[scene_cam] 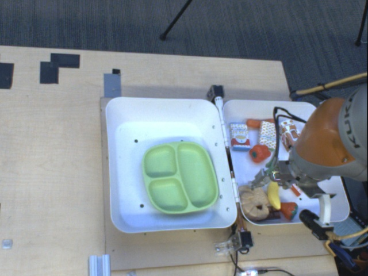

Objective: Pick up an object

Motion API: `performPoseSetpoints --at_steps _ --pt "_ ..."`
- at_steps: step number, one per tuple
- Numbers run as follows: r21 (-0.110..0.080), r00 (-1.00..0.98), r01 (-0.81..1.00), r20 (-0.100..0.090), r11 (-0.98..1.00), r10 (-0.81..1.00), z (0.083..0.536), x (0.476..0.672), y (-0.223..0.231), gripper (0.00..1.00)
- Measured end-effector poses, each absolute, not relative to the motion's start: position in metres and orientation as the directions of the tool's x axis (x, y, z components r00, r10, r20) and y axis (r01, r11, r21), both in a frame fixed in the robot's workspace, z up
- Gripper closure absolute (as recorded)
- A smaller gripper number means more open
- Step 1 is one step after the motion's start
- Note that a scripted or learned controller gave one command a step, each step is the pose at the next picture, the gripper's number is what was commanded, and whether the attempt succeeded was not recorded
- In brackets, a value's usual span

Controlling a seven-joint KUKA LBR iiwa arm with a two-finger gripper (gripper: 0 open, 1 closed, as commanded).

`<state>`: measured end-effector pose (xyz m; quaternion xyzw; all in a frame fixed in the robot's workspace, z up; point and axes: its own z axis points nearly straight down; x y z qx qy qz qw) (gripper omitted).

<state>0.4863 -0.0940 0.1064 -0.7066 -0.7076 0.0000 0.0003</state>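
Camera view puts the gripper (275,177) low in the right bin (339,209), just above a banana (273,195) — whether it grips anything I cannot tell. A bagel (255,203) lies beside (toward the dividing rim). The left bin (123,154) holds a green tray (180,177), its margins bare.

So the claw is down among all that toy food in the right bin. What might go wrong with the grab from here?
1. The claw hangs over a tight cluster: the banana lies against the bagel, so it might nudge both or lift the wrong one.
2. The strawberry sits near the right bin's rim, leaving little room there.
3. From above, the arm hides part of the bin, so anything under it may get bumped.
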Motion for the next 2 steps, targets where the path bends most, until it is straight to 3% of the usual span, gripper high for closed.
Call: performPoseSetpoints --at_steps 1,2 --pt "0.004 -0.002 1.0 0.001 0.002 1.0 0.117 0.488 -0.093 1.0" --pt "0.003 -0.005 1.0 0.002 0.005 1.0 0.185 0.488 0.013 1.0"
